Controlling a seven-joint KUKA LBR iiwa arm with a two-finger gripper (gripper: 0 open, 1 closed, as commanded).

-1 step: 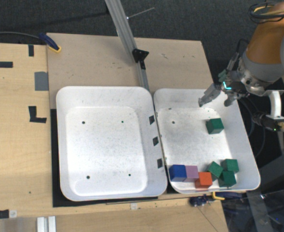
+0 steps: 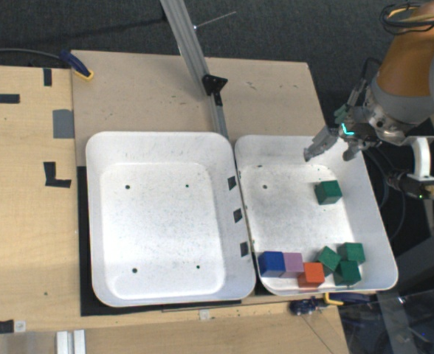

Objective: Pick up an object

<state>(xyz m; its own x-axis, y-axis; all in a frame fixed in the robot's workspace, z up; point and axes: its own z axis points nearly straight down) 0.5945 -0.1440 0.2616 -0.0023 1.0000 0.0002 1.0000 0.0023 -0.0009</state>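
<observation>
In the right bin (image 2: 276, 161) a lone green cube (image 2: 328, 192) lies in the middle right. Along the bin's front edge sit a blue cube (image 2: 271, 262), a pale purple cube (image 2: 293, 262), an orange cube (image 2: 313, 273) and a cluster of green blocks (image 2: 342, 262). My gripper (image 2: 333, 146) hangs over the bin's back right corner, above and behind the lone green cube, apart from it. Its two fingers (image 2: 317, 144) are spread with nothing between them.
The left bin (image 2: 158, 216) stands beside the right one. A slanted metal rail (image 2: 191, 43) runs from the top down to the gap between the bins. A blue and yellow clamp (image 2: 77, 63) lies at the bench's back left.
</observation>
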